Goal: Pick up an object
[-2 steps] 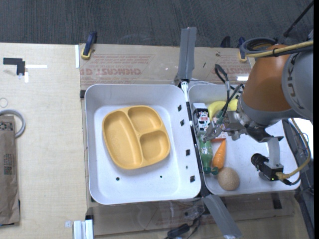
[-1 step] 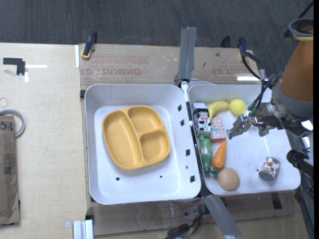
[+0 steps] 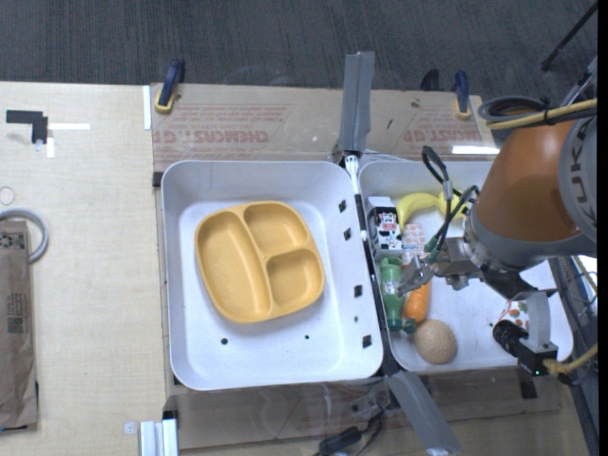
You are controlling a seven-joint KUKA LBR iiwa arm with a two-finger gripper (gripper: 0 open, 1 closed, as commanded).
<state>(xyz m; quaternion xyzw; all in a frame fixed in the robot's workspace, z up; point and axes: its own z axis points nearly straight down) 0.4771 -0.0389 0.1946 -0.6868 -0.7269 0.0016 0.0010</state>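
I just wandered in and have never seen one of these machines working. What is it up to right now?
A grey and orange robot arm is reaching down into the right-hand bin, which holds a small pile of toy food: a banana, a carrot, a brownish egg-shaped piece and some packets. Its gripper sits low among them, just above the carrot. The left bin holds a yellow divided plate.

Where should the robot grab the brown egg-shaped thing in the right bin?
Probably across the middle of the brown egg-shaped thing, coming straight down from above. It lies on the floor of the right bin with its top bare, and bare floor shows on its right side. It is round, so pinching its widest part should keep it from slipping. The carrot sits close at its upper left.
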